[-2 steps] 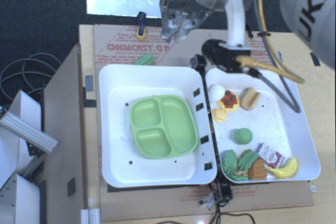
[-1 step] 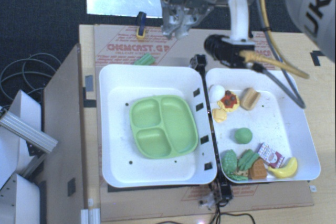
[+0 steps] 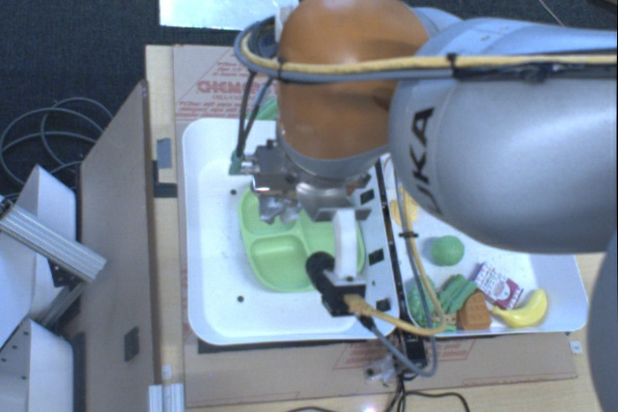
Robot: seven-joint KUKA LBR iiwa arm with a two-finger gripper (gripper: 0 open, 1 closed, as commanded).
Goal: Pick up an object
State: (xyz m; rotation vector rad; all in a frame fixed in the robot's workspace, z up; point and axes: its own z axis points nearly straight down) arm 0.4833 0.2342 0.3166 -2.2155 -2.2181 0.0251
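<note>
In the left bin (image 3: 208, 236), green tray (image 3: 280, 260) lengthwise near to far, gripper (image 3: 280, 207) above it, grip unclear

Arm (image 3: 463, 111) over left bin (image 3: 208, 236); green tray (image 3: 275, 256) beneath.

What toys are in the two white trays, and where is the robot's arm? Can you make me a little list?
left bin: holds a light green divided tray
right bin: holds a green ball, a yellow banana, a red and white packet, an orange-brown block and green pieces beside it
arm: reaches in from the right, wrist over the left bin
gripper: hangs above the green tray, hidden under the wrist
cable: yellow, runs along the arm
</note>
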